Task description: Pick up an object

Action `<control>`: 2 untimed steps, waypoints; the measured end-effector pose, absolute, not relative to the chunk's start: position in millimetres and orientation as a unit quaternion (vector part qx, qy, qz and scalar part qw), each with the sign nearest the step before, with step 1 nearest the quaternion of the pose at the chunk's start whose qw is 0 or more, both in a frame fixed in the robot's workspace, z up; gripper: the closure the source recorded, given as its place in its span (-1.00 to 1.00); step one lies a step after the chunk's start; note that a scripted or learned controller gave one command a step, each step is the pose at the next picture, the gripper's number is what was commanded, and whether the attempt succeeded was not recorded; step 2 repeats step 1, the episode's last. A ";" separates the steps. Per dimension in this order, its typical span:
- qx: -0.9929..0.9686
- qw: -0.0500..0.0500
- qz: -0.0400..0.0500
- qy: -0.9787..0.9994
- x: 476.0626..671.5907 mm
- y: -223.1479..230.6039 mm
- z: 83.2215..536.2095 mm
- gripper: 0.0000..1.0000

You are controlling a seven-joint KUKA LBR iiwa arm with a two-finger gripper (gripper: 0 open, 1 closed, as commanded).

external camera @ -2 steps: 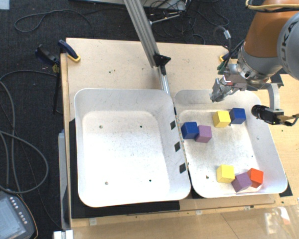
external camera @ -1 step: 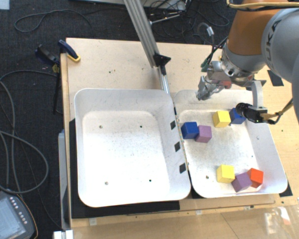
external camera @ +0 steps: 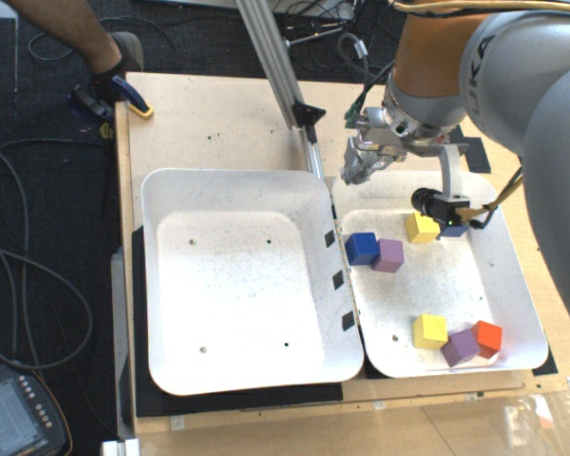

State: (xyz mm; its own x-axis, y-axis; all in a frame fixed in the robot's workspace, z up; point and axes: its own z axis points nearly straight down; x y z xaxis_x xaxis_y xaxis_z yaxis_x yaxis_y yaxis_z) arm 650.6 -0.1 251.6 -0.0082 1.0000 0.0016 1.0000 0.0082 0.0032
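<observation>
Leftmost, at the upper left of the frame, a person's arm (external camera: 62, 17) reaches down to a blue-and-yellow clamp (external camera: 123, 98) at the corner of the pale worktop (external camera: 218, 126). Below it lies the left white bin (external camera: 161, 255), its floor speckled. A slanted aluminium rail (external camera: 271, 50) runs down from the top centre to the seam between the two bins. Right of that seam sits the right white bin (external camera: 508, 283), holding seven blocks. Near its upper left, a blue cube (external camera: 362, 248) touches a purple cube (external camera: 389, 255). Further right and higher, a yellow cube (external camera: 422, 227) lies just beside a small blue block (external camera: 453, 228), which is partly covered by a black fitting with a cable. Along the lower edge, a second yellow cube (external camera: 429, 331), a second purple cube (external camera: 460, 346) and an orange cube (external camera: 489, 337) cluster closely. Above the bin's upper left corner hangs the hand (external camera: 359, 171), well apart from every block and holding nothing; whether its fingers are apart or together cannot be told. The grey arm (external camera: 513, 55) with its orange band fills the upper right.
</observation>
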 end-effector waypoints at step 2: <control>0.704 0.000 0.001 0.710 648.8 55.5 257.2 1.00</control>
